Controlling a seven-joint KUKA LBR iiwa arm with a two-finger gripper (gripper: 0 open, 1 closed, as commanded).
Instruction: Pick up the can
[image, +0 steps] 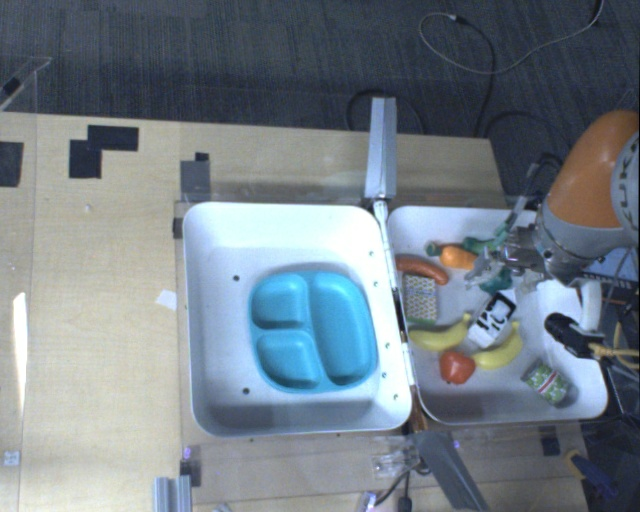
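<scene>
Nearest, the can (547, 382) lies by the right bin's (480, 410) front rim, with bare floor to its left; farther back the gripper (497, 268) hangs over crowded toys, its opening hard to judge.

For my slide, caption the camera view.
Gripper above toy food in right bin; can lies apart; blue tray in left bin.

A blue divided plate (309, 330) is lying in the left white bin (205, 300). In the right bin (500, 405) two bananas (470, 340) are sitting beside a red tomato (457, 368) — a sausage (422, 268) and an orange (457, 257) are resting farther back.
</scene>
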